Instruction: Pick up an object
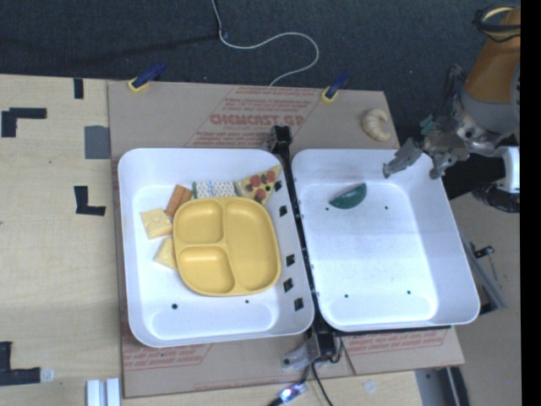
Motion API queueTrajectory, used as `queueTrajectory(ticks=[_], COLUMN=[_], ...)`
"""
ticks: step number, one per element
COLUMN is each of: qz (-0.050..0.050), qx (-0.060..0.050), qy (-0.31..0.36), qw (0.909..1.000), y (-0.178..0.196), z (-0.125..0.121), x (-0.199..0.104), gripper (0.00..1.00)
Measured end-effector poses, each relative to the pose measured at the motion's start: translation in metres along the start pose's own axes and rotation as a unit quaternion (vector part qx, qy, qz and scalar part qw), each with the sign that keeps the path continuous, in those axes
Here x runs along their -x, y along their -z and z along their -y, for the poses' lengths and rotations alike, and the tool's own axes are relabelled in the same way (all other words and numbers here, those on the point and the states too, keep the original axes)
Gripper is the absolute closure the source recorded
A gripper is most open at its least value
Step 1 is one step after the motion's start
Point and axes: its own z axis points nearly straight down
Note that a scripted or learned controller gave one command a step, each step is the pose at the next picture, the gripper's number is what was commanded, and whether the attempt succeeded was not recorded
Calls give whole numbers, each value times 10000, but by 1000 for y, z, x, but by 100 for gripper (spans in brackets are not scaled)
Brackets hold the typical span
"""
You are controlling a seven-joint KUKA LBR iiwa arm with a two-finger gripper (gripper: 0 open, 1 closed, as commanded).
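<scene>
A small dark green object [348, 196] lies in the right bin [439, 307], near its far wall. The left bin [139, 311] holds a yellow divided plate [226, 245] with several small food-like pieces around its far and left sides, among them a tan square [155, 222] and a pizza-slice piece [263, 182]. My gripper [417, 161] hangs over the right bin's far right corner, to the right of the green object and apart from it. Its two fingers are spread, with nothing between them.
A beige lump [378, 124] rests on the cardboard sheet [245, 117] behind the right bin. A white cable [270, 45] loops across the dark floor at the back. Blue clips [336, 85] hold the cardboard's far edge. Black clips [292, 260] line the seam between the bins.
</scene>
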Motion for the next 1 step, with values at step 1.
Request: queueTrajectory(ticks=[1], qz=[15], qx=[69], qy=[19], qw=[10000], y=[10], z=[-3], x=[-1], gripper=[0])
